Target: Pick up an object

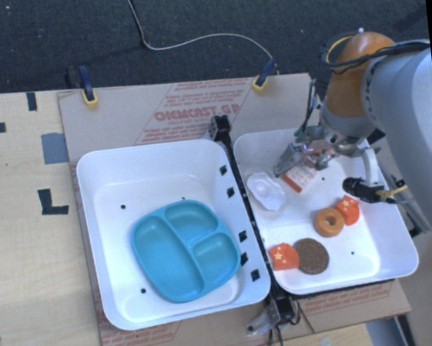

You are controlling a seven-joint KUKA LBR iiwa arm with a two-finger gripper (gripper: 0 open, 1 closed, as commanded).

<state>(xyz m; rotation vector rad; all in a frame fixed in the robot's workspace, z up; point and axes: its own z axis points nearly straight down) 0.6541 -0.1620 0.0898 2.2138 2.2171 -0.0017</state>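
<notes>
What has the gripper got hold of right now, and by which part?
Cannot be told. The gripper is low in the right bin, right at a small red-and-white packet, but the view does not settle whether the packet is gripped.

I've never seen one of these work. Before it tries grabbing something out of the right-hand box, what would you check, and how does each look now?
1. Hand over the right bin: ok.
2. Something under it: ok, a red-and-white packet.
3. Packet between its fingers: cannot tell.
4. Room around the packet: not ok, a clear cup lies close.
5. Other picks free: ok, donut and brown cookie lie apart.
</notes>
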